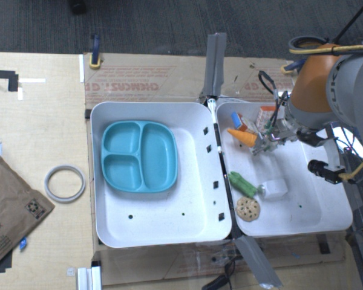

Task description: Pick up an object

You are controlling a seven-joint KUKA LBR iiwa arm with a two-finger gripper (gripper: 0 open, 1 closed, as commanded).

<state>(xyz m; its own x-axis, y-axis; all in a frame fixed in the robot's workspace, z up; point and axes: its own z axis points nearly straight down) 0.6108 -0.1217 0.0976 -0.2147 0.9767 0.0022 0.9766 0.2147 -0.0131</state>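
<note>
Orange carrot (243, 136) with a blue end lying in the right bin (308, 216), up near its back-left corner, long axis slanting from upper left to lower right, blue end toward the upper left. Gripper (265, 142) just right of the carrot, at its lower-right tip; open or closed, cannot tell. Well below the carrot, a green vegetable (243, 183), a cookie (247, 209) and a whitish block (273, 189).
</note>
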